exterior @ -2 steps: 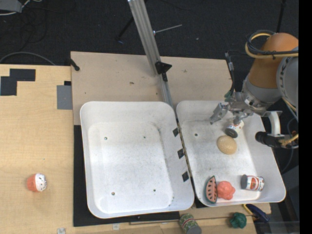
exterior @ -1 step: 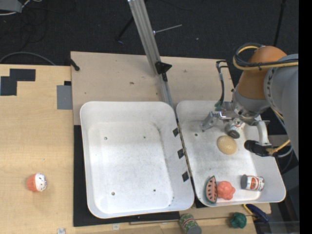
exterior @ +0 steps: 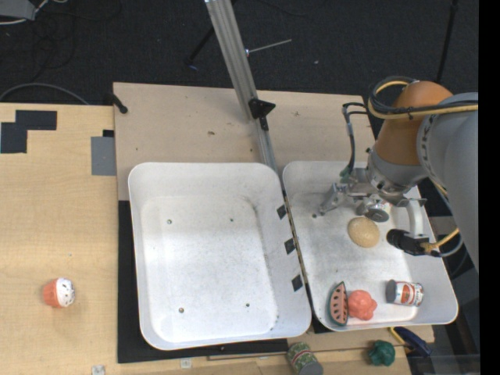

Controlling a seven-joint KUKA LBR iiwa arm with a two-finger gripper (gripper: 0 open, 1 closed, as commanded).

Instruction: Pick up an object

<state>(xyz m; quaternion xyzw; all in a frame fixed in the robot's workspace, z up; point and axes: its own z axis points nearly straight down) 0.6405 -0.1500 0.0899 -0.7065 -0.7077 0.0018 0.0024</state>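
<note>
White right bin (exterior: 437,307), tan ball (exterior: 363,232), watermelon slice (exterior: 338,303), can (exterior: 405,293)

your gripper (exterior: 355,198) hangs over the right bin (exterior: 312,248). just below the fingers sits a tan ball (exterior: 363,232); farther below, a watermelon slice (exterior: 337,303), pink lump (exterior: 361,304) and small can (exterior: 405,293) crowd the near rim. leftward lies bare floor.

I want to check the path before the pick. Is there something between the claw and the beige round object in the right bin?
Nothing visible stands between them. The claw hangs just above and left of the beige round object in the right bin, with bare bin floor around it.
</note>
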